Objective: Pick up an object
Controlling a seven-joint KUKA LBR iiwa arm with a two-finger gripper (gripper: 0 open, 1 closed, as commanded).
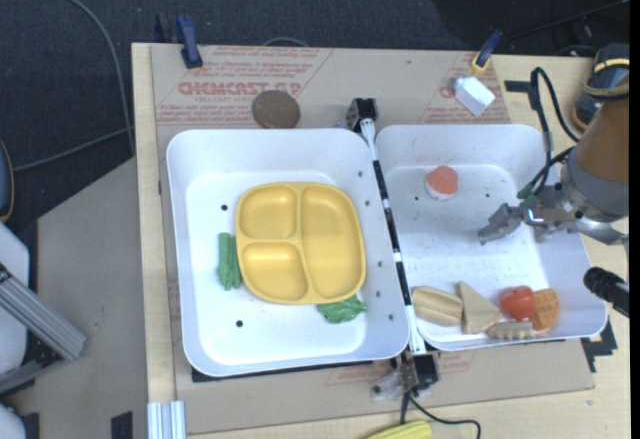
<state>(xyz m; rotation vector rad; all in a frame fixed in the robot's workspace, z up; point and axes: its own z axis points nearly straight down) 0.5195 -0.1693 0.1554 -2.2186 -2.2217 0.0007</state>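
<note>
My gripper (503,220) hangs over the right bin (470,142), near its right wall, with the fingers spread open and nothing between them. A round pink-red piece (441,182) lies to its upper left, apart from it. Along the bin's front edge lie a tan bread-like piece (437,306), a wedge-shaped tan piece (478,308), a red tomato-like piece (517,302), an orange waffle-like piece (546,307) and a small beige piece (510,330). All of these sit below the gripper and clear of it.
The left bin (195,187) holds a yellow divided plate (300,242) with a green piece (230,260) at its left and another (342,309) at its front. A brown disc (275,110) and a white block (474,94) rest on the bench behind the bins.
</note>
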